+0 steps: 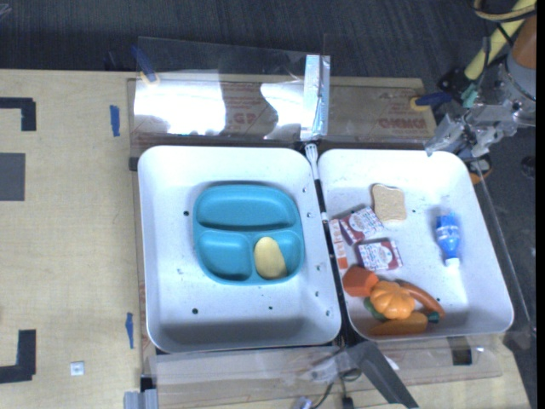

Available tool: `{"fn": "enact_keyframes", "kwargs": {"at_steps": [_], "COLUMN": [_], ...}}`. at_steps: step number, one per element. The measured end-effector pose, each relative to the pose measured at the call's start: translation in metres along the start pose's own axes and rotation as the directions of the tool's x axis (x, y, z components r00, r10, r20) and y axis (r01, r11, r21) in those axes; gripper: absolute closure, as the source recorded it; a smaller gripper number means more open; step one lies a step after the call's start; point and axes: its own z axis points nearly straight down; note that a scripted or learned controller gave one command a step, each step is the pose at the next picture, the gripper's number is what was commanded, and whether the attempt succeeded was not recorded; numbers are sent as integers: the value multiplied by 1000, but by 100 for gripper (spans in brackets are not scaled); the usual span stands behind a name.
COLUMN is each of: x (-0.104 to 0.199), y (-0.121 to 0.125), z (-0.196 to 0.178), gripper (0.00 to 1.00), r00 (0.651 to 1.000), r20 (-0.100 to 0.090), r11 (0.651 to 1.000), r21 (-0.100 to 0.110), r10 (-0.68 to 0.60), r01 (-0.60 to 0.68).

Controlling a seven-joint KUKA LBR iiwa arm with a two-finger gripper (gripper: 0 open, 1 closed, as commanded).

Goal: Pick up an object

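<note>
Pale wooden bench (60, 254) fills the left of the scene, carrying two shallow white bins side by side. In the left bin (162, 296) sits a blue divided tray (230, 220) with a yellow egg-shaped piece (270, 257) in its lower right compartment. Over in the right bin (485, 301) lie the other candidates: an orange pumpkin-like toy (393, 301) among red and orange pieces at the near edge, a slice of bread (389, 203) toward the far side, two small red-and-white packets (368, 239) beside the dividing wall, and a little blue-and-white bottle (447, 237) lying well apart on the right. The gripper (477, 130) hangs just past the right bin's far right corner, above nothing graspable. A sound approach, I judge, would be to go for the bottle — isolated, nearest — coming straight down and closing across its narrow width. Whether the gripper is open or closed I cannot tell; it is small and tangled with cables. The arm is cut off at the frame's edge, and the pile beneath the pumpkin is hard to separate.
</note>
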Motion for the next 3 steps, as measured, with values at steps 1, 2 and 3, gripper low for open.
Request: {"fn": "enact_keyframes", "kwargs": {"at_steps": [1,2,3], "x": [-10,-23,-27], "y": [-25,-60,-143], "z": [137,168,171], "gripper": [0,0,0], "r00": [1000,1000,999], "r20": [-2,-5,-19], "r11": [1000,1000,999], "r21": [11,-6,-8], "r10": [9,-28,45], "r01": [-9,28,-45]}}
